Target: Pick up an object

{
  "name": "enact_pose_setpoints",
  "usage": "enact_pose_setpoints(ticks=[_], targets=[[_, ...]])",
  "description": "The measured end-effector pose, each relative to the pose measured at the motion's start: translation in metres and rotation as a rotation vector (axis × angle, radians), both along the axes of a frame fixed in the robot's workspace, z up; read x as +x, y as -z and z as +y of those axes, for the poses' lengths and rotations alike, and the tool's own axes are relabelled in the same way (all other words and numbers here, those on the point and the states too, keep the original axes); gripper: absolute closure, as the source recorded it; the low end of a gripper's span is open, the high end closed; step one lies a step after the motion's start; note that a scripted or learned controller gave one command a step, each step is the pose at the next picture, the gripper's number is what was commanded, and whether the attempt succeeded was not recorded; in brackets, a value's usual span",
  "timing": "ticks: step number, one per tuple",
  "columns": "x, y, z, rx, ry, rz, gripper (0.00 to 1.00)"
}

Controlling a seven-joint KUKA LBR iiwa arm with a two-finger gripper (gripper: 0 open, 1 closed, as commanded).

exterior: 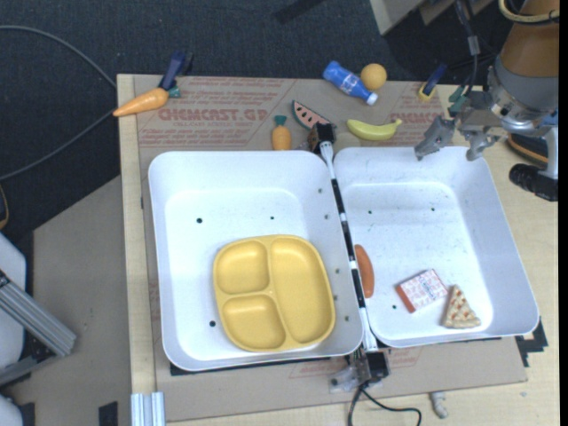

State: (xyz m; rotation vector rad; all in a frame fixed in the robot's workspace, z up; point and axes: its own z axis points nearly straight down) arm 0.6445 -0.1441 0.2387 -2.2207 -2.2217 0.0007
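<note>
Lying in the lower right bin (pixel 497 238) are a pizza slice (pixel 460 309), a red-and-white packet (pixel 422 289) just beside it, and a sausage (pixel 364 270) against the left wall. Left of them, a yellow 3-compartment plate (pixel 273 291) sits in the other bin (pixel 177 238). Farther up, a banana (pixel 374 129) lies on the bench. At upper right, the gripper (pixel 453 142) hovers over the bin's far rim, fingers spread wide, holding nothing.

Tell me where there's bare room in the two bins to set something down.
Right bin: its far half, beyond the hot dog, red packet and pizza slice crowding the near edge. Left bin: the far strip behind the yellow divided plate.
</note>
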Motion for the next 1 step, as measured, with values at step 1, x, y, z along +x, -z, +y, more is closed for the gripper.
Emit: enact_pose_setpoints(ticks=[1], targets=[[-0.0664, 0.0967, -0.0601, -0.001, 0.002, 0.002, 0.00]])
